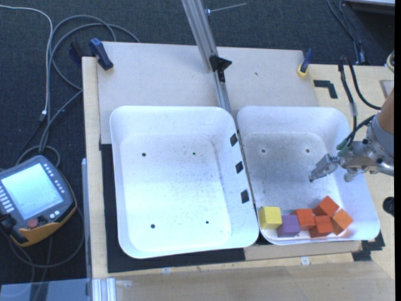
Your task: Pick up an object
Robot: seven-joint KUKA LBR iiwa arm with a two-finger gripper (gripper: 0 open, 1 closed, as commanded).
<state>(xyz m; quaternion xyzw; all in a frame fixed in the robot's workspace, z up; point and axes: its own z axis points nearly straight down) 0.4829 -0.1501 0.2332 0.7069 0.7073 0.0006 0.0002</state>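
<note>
Along the front edge of the right bin [250,121] lie a yellow block [270,216], a purple block [289,224] and several orange blocks [324,216] bunched together. My gripper [334,169] hangs over the right side of this bin, behind and above the orange blocks. Its two fingers [321,168] stand spread apart, open, with nothing between them.
The left bin [125,121] sits beside the right one, with black clips [239,167] at the seam between them. A metal pole [199,24] slants up from the bench's back. A teach pendant [34,196] lies on the floor at left.
</note>
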